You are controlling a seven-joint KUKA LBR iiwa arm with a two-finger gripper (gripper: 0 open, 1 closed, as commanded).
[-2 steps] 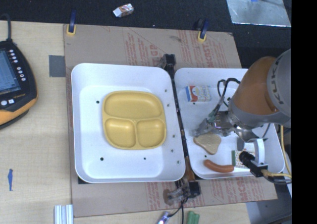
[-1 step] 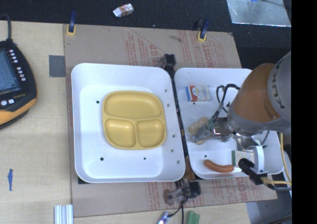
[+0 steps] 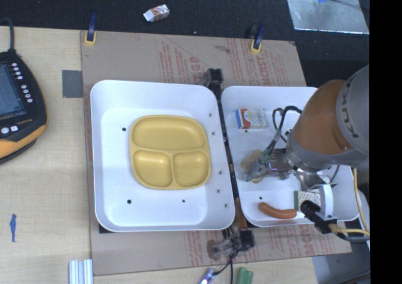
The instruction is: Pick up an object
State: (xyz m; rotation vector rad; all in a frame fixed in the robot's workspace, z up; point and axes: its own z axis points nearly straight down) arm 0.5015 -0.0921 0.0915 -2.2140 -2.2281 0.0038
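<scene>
Camera view: gripper low in right bin, closure I cannot tell. Approach step; sausage at five o'clock needs re-aiming.

We see a bulky arm over the right white bin: grey rounded shell, broad orange band below it toward the wrist. Black cable loops off the wrist on the side nearest the bin's centre. Claw is dull metal with small wires, blurry. Black-and-white block with green marking at the bin's near corner.
</scene>
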